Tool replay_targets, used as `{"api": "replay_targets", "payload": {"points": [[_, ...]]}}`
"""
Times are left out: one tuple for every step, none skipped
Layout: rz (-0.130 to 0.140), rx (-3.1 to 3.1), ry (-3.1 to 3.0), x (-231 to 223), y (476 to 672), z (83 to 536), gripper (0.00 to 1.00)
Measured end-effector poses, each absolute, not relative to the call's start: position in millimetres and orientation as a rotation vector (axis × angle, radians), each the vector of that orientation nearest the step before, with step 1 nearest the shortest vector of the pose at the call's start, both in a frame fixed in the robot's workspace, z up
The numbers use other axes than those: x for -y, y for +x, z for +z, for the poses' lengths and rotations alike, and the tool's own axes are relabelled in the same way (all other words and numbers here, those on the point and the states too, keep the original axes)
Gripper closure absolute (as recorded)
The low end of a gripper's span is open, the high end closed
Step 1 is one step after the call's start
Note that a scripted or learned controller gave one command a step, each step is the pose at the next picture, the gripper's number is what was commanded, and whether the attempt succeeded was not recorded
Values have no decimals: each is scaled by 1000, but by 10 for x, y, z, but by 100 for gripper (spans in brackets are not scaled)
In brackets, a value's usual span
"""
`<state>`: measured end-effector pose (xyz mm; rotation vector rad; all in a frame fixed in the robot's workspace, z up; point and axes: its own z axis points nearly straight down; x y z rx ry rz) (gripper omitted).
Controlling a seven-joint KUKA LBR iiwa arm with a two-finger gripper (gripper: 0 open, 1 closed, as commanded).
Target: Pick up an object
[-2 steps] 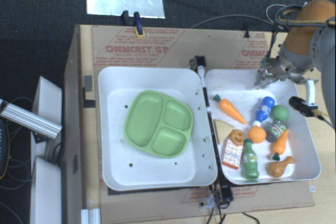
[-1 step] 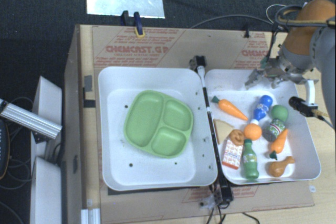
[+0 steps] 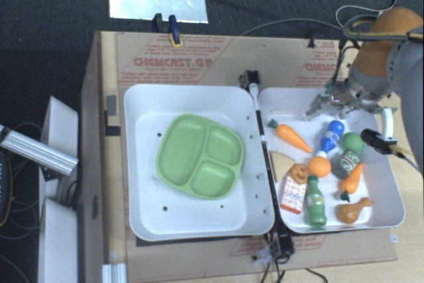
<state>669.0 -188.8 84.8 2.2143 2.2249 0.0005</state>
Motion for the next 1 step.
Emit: {"api": "replay_targets", "payload": {"points": [[0,-2225,2214,1831,6691,849,0]]}}
